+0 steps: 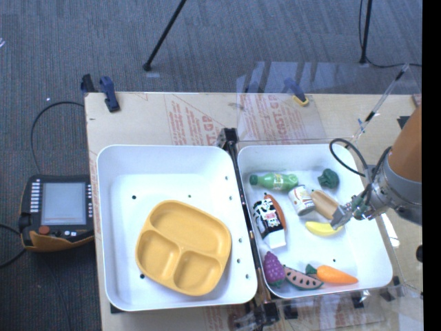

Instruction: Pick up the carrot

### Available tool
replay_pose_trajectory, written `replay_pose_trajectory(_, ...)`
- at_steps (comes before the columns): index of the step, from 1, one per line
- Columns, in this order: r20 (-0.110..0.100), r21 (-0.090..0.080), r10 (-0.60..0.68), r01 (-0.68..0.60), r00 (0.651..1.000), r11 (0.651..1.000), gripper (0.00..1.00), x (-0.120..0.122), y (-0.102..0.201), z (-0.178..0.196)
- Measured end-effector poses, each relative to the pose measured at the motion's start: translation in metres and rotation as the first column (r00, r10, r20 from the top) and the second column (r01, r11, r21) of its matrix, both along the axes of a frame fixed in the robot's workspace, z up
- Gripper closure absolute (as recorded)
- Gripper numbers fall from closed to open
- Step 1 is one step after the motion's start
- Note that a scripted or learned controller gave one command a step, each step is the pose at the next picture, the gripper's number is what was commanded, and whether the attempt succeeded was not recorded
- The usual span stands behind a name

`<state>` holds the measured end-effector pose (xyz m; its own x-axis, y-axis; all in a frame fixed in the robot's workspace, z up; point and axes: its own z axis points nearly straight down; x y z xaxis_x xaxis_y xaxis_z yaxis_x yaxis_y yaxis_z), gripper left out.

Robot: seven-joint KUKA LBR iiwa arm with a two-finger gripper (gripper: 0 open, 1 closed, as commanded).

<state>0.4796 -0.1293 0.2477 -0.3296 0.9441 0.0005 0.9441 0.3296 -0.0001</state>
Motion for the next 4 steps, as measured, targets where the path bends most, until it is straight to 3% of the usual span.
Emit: replay_pose_trajectory(4, -0.021, 0.01, 0.0, 0.001, 1.0, 1.0, 1.0, 0.002, 0.0, 0.028)
